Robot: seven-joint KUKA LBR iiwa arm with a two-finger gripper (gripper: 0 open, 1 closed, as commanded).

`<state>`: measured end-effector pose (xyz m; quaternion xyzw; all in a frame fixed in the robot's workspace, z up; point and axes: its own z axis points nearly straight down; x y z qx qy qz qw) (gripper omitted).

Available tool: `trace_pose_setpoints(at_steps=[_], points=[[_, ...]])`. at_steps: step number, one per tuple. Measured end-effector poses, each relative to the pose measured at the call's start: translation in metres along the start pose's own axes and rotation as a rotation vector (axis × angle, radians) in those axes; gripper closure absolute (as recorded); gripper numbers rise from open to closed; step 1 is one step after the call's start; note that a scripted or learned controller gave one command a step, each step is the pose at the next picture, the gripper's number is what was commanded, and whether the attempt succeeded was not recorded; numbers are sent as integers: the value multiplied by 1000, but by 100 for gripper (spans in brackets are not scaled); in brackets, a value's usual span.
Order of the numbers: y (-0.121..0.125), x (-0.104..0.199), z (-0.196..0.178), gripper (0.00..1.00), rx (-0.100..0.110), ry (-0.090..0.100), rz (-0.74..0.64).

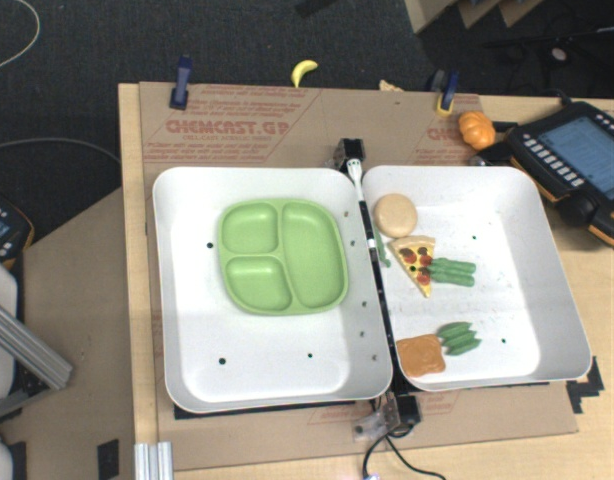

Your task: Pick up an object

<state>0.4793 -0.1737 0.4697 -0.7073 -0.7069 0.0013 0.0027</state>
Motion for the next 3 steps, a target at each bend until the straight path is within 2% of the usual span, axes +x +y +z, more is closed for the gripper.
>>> trace_pose_setpoints(at_steps=[1, 2, 3], points=[[0, 10, 73, 100, 2, 0, -1], [25, -51, -24, 100, -19, -11, 3], [-1, -35, 44, 100, 0, 0, 1]])
